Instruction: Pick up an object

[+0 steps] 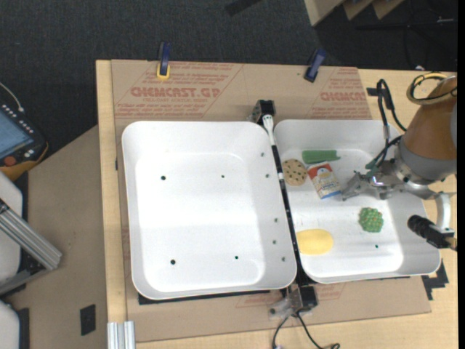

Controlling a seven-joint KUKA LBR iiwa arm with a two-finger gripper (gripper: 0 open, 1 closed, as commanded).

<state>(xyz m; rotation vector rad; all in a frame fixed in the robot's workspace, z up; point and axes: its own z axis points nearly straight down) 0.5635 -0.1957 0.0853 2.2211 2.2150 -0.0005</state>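
The right bin holds several small objects. A round tan cookie lies by its left wall, and a green bar lies just behind it. A small red, white and blue carton sits in the middle. A bumpy green piece rests toward the right, and a yellow lump lies near the front left. My gripper hangs low over the right bin, just right of the carton and behind the bumpy green piece. Nothing is visibly held.
The left bin stands beside the right one, the two meeting along a dark seam. The grey arm with its orange band covers the right bin's far right side. Clamps pin the cardboard base at the back.
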